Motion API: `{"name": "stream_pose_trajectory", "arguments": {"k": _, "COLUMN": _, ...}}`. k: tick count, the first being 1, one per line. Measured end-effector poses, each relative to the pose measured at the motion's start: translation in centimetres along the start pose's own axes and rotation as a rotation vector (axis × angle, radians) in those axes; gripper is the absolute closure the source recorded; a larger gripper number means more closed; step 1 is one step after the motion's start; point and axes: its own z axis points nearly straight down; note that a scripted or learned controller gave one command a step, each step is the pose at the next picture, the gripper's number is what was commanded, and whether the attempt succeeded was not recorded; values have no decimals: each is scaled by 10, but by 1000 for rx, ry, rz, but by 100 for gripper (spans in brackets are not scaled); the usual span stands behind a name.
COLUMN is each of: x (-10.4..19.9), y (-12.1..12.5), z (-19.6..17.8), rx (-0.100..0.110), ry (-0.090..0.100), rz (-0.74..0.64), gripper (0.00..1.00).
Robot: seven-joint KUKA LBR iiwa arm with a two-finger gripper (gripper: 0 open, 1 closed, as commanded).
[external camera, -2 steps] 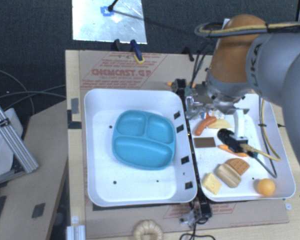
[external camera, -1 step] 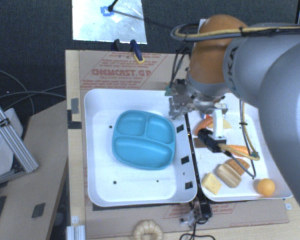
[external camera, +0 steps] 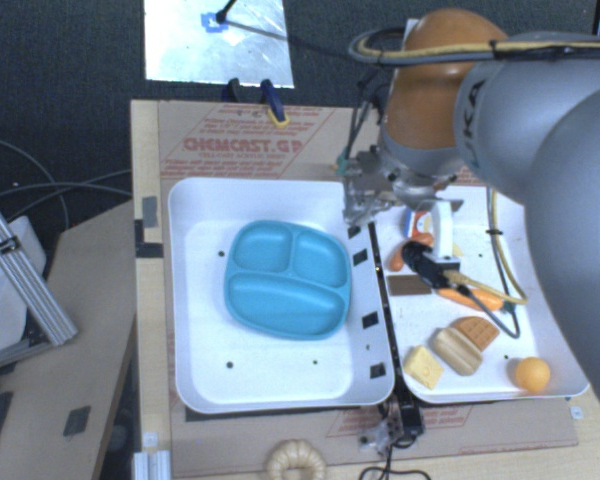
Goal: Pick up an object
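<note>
Hanging over the upper edge of the right bin [external camera: 565, 383], near the divider at frame centre, the tool [external camera: 365, 203] sits low; I cannot tell how it stands. Below it lie toy foods: an orange ball [external camera: 530, 373] at lower right, a tan bread slice [external camera: 458, 348], a yellow wedge [external camera: 423, 366]. The left bin [external camera: 195, 268] holds a blue sectioned plate [external camera: 287, 278].

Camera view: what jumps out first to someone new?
The grey arm with its orange band takes up the upper right, its end effector low over the divide between the two bins. A blue divided plate lies alone in the left bin. The right bin holds small clutter: an orange ball, a bread slice and a yellow block near its front edge.
</note>
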Motion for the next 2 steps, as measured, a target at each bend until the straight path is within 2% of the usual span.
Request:
{"name": "stream_pose_trajectory", "arguments": {"k": 1, "x": 0, "y": -4, "z": 19, "rx": 3, "ry": -1, "rz": 4, "gripper": 100}}
{"name": "stream_pose_trajectory", "arguments": {"k": 2, "x": -5, "y": -11, "z": 14, "rx": 2, "ry": -1, "rz": 6, "gripper": 100}}
